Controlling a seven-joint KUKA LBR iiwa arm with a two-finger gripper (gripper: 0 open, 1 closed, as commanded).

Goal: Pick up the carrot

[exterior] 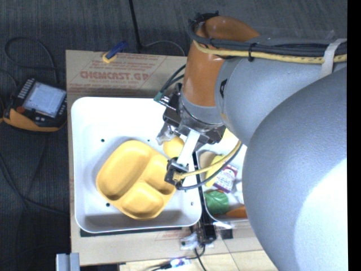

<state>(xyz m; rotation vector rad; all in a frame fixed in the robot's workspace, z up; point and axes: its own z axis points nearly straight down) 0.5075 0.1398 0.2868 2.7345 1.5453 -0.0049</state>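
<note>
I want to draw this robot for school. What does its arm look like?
The arm is big, round and smooth, painted light grey. Near the wrist it wears a shiny orange band. A bundle of black and yellow cables runs along it, strapped on with ties.

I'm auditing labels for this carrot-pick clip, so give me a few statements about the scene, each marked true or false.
1. A yellow divided dish lies in the left bin. True.
2. The gripper holds the carrot. False: the carrot's orange end lies beside a green item, apart from the gripper, and the arm hides the rest of it.
3. The handheld pendant sits inside the left bin. False: it lies on the dark floor, left of the bench.
4. Cardboard with red lettering lies past the left bin's far edge. True.
</note>
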